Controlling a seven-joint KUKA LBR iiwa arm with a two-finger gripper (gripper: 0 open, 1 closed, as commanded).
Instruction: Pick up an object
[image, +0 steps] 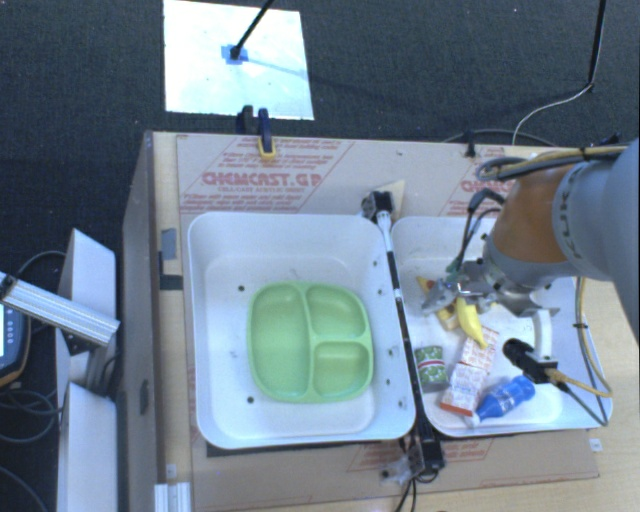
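My gripper (446, 293) hangs low over the left middle of the right bin (432, 238), reaching in from the right under the grey and orange arm. A yellow banana-shaped toy (471, 323) lies just below and right of it, close to or touching the gripper. Nearer the front of that bin lie a small green-labelled can (431, 367), a red and white packet (464, 388) and a blue bottle (506, 397). The arm hides the back right part of the bin.
The left bin (200, 300) holds a light green divided plate (310, 342). A raised divider (397, 300) runs between the two bins. Both bins stand on a cardboard-covered bench (270, 175), with a white sheet (236, 60) on the dark floor behind.
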